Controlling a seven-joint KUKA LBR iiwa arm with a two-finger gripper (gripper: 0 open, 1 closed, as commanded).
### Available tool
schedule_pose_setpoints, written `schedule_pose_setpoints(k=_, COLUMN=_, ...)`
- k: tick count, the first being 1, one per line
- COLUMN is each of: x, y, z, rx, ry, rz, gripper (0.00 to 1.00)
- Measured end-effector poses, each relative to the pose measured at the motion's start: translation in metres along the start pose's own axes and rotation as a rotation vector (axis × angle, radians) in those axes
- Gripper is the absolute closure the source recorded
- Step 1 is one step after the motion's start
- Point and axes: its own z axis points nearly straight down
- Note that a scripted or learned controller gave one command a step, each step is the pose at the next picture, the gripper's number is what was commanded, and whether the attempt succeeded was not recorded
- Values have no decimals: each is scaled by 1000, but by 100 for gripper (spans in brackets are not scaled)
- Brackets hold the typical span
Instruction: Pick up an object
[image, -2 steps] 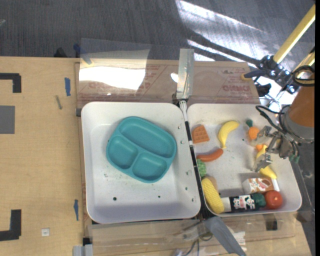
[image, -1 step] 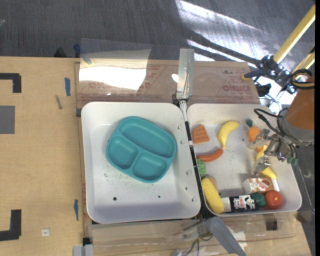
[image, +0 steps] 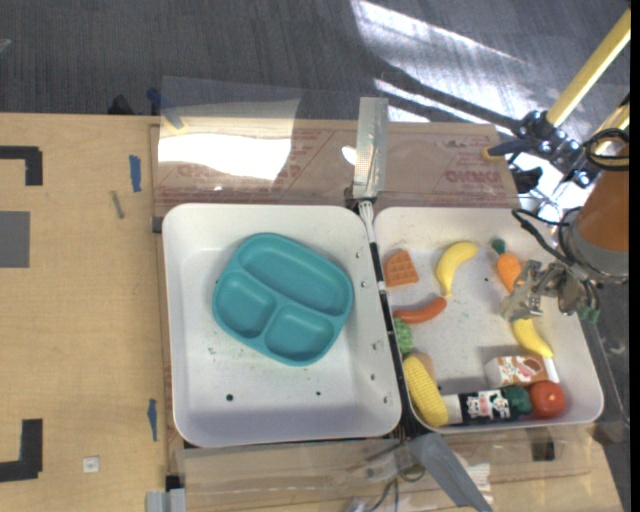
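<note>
Wooden counter (image: 70, 300) carries two shallow white plastic bins side by side. Left bin (image: 190, 400) holds just a teal three-compartment plastic plate (image: 283, 298), sitting roughly mid-bin. Right bin (image: 470, 300) is the landmark for the rest: grey arm w/ orange band (image: 610, 215) comes in over its right rim, and the tool (image: 540, 290) hangs low over the bin's right-centre.

Toys in the right bin, big to small: yellow corn cob (image: 424, 390) at the near-left corner; black-and-white bottle w/ green cap (image: 492, 405) along the near wall; yellow banana (image: 455, 265) towards the far middle; a second, smaller yellow banana (image: 531, 337) just nearside of the tool; small printed carton (image: 515, 369) nearside of that; red sausage-like piece (image: 421, 311) at left; orange waffle-shaped piece (image: 400, 268) far-left; red tomato (image: 547, 398) near-right corner; orange carrot (image: 509, 269) just beyond the tool.

Progress, my read: nothing lifted yet; approach only, grasp and lift both left. Likely target is the smaller banana: long axis runs diagonal, from up-left under the tool down-right towards the near-right corner. Tool state: can't tell, too cluttered and blurred there.
</note>
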Motion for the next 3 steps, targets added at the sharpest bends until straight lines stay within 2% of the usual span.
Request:
schedule_pose_setpoints(k=1, x=1, y=0, z=1, rx=0, ry=2, rz=0, gripper=0)
schedule_pose_setpoints(k=2, x=5, y=-2, z=14, rx=-2, ry=16, rz=-43, gripper=0)
schedule_pose_setpoints(k=3, x=1, y=-1, z=0, rx=-1, ry=1, rz=-43, gripper=100)
